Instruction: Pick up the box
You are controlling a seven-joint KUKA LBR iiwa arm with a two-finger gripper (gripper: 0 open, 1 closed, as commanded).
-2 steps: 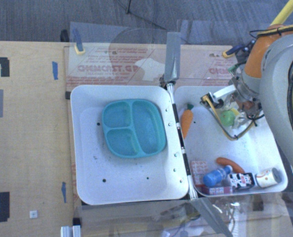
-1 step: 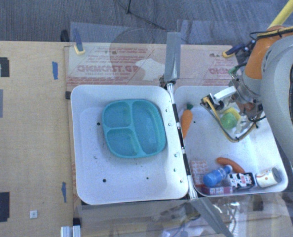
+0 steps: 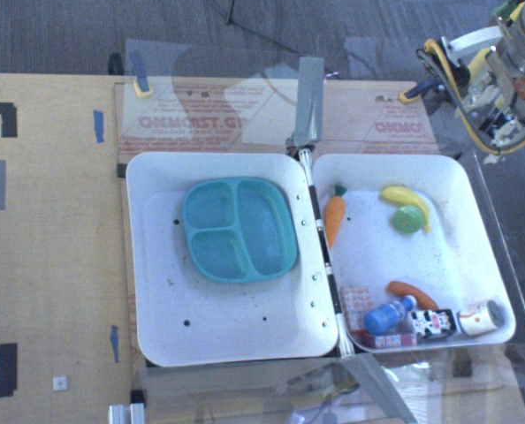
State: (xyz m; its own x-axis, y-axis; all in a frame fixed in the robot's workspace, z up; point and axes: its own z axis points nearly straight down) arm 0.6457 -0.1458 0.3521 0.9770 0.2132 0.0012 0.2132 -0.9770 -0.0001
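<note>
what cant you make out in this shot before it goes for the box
- Pincer: camera view, cut off by the right edge and tangled in cables, so open or shut cannot be told.
- Box: partly covered by the blue bottle; its print is too small to read.
- Small carton: its label is too small to make out.
- Right bin: its near rim blurs behind a glare from clear plastic.

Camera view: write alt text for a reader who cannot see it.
Two shallow white bins sit side by side: the left bin holds a teal divided plate, the right bin a carrot, banana, green ball, blue bottle and a box in its near corner. The arm hangs beyond the right bin's far right corner.
</note>
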